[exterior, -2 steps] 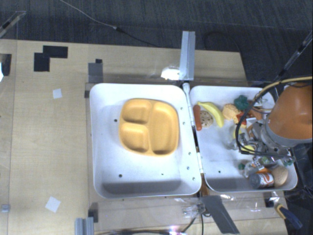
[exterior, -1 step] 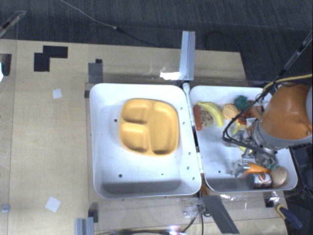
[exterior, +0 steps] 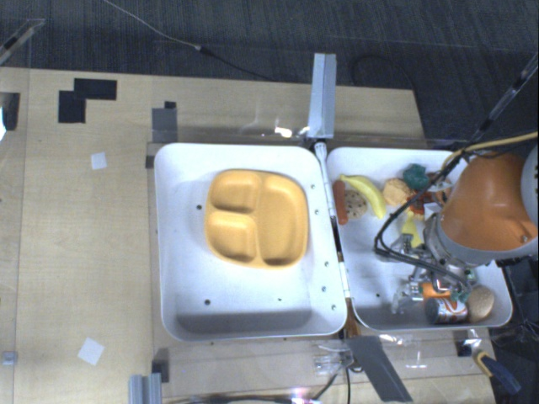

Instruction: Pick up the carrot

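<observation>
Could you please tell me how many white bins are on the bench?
2: the left bin holds a yellow divided plate; the right bin holds the toy food.

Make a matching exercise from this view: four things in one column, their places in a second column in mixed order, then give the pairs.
Things:
1. yellow divided plate
2. banana
3. orange band on the arm
4. end effector

Places:
A. near the front edge of the right bin
B. in the left bin
C. above the right side of the right bin
D. toward the back of the right bin

Pairs: 1-B, 2-D, 3-C, 4-A
</observation>
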Robot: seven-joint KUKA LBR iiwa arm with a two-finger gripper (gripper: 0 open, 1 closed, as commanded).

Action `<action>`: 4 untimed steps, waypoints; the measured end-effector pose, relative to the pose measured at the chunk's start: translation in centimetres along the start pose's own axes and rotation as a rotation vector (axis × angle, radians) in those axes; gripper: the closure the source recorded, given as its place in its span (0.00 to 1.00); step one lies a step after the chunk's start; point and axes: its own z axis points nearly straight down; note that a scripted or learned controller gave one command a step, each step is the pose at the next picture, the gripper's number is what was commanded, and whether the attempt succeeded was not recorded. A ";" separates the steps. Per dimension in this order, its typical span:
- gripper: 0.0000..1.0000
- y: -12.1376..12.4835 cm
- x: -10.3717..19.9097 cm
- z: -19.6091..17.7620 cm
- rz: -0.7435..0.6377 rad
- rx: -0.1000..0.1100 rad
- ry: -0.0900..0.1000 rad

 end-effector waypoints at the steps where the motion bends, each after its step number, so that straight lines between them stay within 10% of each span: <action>1: 1.00 0.1 -0.4 -1.3 -0.006 0.001 -0.010; 2: 1.00 -0.9 -0.3 -15.4 -0.148 0.004 -0.011; 3: 0.00 -0.8 -0.2 -15.1 -0.148 0.002 -0.005; 4: 0.00 1.7 -3.2 -5.8 -0.050 -0.003 0.006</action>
